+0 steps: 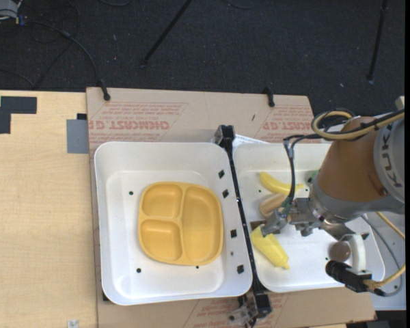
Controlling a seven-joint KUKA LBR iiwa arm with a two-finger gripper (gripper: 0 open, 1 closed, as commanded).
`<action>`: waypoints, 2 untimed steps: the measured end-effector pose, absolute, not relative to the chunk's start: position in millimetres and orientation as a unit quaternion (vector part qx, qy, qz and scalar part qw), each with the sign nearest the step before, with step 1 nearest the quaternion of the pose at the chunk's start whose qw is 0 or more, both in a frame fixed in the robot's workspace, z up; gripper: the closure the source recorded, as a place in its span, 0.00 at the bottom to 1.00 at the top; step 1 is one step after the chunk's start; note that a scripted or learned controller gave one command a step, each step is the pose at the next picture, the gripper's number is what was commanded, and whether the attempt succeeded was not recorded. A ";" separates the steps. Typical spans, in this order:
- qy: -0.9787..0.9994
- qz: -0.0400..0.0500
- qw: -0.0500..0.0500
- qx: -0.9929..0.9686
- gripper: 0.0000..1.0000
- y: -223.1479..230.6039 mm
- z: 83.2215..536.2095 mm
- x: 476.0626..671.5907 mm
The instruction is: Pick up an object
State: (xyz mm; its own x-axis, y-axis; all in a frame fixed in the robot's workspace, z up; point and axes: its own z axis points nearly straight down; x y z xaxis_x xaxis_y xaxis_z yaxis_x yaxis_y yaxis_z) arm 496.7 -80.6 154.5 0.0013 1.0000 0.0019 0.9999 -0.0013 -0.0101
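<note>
- Camera view, looking down at a slant on my two white bins, which sit side by side on the bench.
- Left bin holds a yellow divided plate, three compartments, lying flat near the bin's middle.
- Right bin is where the arm is working; it reaches in from the right, grey body with an orange band above the wrist.
- Jaws sit low in the right bin, close to the divider between the bins. I cannot tell from here whether they are spread or pressed together; the wrist hardware blurs into them.
- Yellow corn-like piece lies just below the jaws, angled down to the right. Touching or apart, I can't say.
- Banana lies above the jaws, partly under a black cable.
- Tan, rounded object between banana and jaws, too hidden to name.
- Brown-and-white item near the bin's right side, under the arm.
</note>
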 end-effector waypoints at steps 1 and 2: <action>-0.707 0.003 0.004 -0.707 0.00 -85.3 91.6 492.8; -0.705 0.002 0.004 -0.709 1.00 -86.2 104.6 493.3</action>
